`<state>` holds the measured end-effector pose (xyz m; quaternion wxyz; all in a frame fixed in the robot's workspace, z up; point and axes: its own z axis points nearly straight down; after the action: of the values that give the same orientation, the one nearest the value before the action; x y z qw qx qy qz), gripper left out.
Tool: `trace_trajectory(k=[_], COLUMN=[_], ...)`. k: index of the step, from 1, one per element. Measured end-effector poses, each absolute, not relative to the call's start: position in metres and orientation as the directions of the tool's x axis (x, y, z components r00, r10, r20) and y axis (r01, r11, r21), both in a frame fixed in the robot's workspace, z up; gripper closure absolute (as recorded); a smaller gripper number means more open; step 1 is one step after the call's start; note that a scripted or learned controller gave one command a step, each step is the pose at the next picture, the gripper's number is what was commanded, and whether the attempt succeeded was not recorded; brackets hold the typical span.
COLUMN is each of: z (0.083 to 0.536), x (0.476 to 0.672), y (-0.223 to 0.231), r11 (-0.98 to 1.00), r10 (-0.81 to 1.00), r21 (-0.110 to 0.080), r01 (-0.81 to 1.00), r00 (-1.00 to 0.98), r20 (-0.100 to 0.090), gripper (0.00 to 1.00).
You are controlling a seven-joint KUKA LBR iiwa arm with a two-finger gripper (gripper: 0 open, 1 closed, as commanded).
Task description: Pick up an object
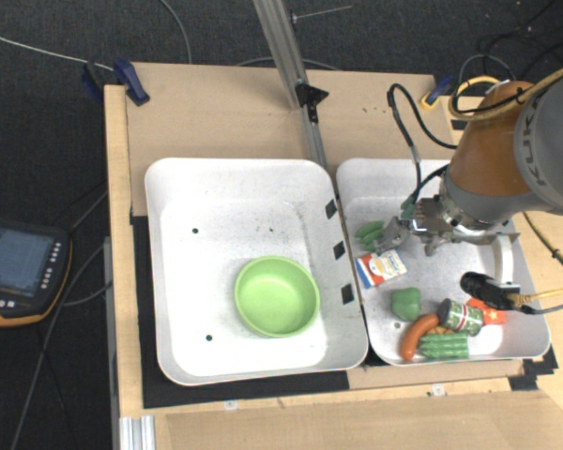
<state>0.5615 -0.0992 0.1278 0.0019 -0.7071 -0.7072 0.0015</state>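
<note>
**A:** How far along is the pick-up judged to be?

**B:** It is judged to be at an early stage. Nothing is seen lifted. The gripper is placed low in the right bin, toward its left wall.

**A:** Is anything held?

**B:** That cannot be told. Whether the gripper is released or clenched is not shown at this slant, and no object is seen caught in it.

**A:** Where are the likely objects?

**B:** A green piece is seen just beside the gripper tip, on its left. A red and white carton lies just below it on the bin floor. Either one could be the target, and which one is meant cannot be told.

**A:** And the rest?

**B:** A green lump, an orange sausage, a green bundle and a bottle are gathered along the bin's near edge, apart from the gripper. A green bowl sits alone in the left bin.

**A:** What is left to be done?

**B:** By this judgement, nearly all of it. A grasp has to be made or confirmed, and the object has to be raised clear of the bin floor.
</note>
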Motion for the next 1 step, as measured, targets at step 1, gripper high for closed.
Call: trace_trajectory(k=[1], z=[0.0963], x=[0.5622], y=[-0.0992], r11=[0.000], r10=[1.000], r21=[0.002], r01=[1.000], r00=[0.000], r20=[0.000], gripper=[0.00])
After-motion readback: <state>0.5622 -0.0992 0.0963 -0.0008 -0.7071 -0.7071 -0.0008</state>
